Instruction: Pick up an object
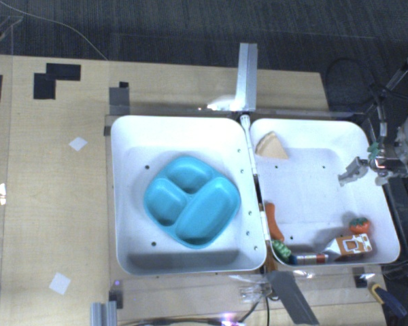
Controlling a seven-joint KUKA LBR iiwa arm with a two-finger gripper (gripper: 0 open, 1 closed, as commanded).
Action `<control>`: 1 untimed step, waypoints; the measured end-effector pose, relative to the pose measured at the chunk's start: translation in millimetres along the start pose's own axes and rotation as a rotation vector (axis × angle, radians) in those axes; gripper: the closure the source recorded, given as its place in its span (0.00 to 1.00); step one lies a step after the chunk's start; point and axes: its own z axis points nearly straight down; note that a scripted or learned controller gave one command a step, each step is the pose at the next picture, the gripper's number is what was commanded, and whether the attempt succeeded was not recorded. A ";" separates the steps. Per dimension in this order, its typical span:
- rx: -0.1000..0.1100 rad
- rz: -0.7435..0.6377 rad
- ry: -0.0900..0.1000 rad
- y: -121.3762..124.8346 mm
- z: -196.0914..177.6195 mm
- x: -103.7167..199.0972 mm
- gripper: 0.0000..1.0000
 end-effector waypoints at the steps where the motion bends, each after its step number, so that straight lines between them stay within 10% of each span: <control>1: -0.005 -0.005 -0.001 2.0 -11.3 0.9 1.00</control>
